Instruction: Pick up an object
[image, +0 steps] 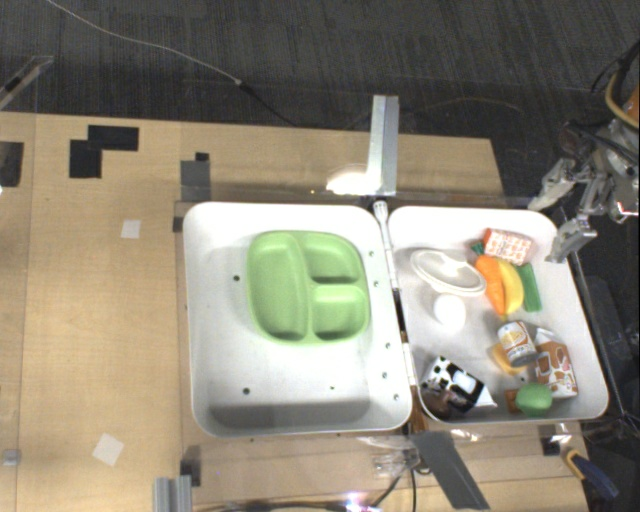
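Wooden bench (90, 330) holds two white bins. At 9 o'clock, the left bin (215, 390) has a green tray (305, 285). At 3 o'clock, the right bin (590, 385) has a white bowl (445, 270), a small can (515, 343) and a brown packet (556, 368); their labels are too blurry to read. At 2 o'clock, the gripper (568, 212) hangs open, holding nothing.

place: robotics lab | cues: wooden bench (90, 330), two white bins (215, 400) (side by side), loose cables (150, 45)
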